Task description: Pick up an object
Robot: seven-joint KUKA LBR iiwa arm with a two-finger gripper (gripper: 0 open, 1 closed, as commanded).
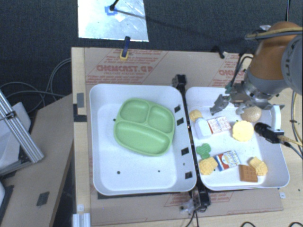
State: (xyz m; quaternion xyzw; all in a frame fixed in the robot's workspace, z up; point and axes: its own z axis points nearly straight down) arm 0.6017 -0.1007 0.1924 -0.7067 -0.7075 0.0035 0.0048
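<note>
The tool (222, 103) hangs over the right bin (279, 174), gripping nothing visible.

Two white bins sat side by side on the bench (156, 63). The left bin (102, 141) held a green divided plate (144, 126). The right bin (279, 169) carried small toy foods: a yellow round piece (243, 131), a beige bun (251, 113), a red-and-white carton (218, 125), a blue-and-white packet (228, 160), a green piece (203, 151) and a brown waffle (248, 173). The arm's claw (220, 104) hung over the right bin's upper part, just above the carton.
</note>
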